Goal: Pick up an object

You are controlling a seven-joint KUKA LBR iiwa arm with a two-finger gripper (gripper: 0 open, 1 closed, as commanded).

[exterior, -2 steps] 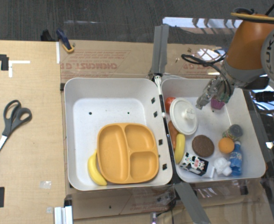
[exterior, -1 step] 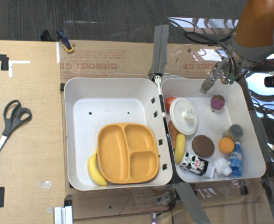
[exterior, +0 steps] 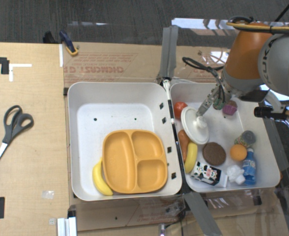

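Pincer [exterior: 204,108], closed narrow and holding nothing, hovers mid-right of frame in the right white plastic bin [exterior: 270,181] above the white round plastic plunger-shaped toy [exterior: 195,125]; better to spread the fingers, centre over its stem, then descend straight.

i'm seeing scissors [exterior: 11,127] lying on the bench's [exterior: 26,181] left side, well apart from the bins, and a blue-handled clamp [exterior: 68,43] sitting near the cardboard's [exterior: 110,65] top edge.
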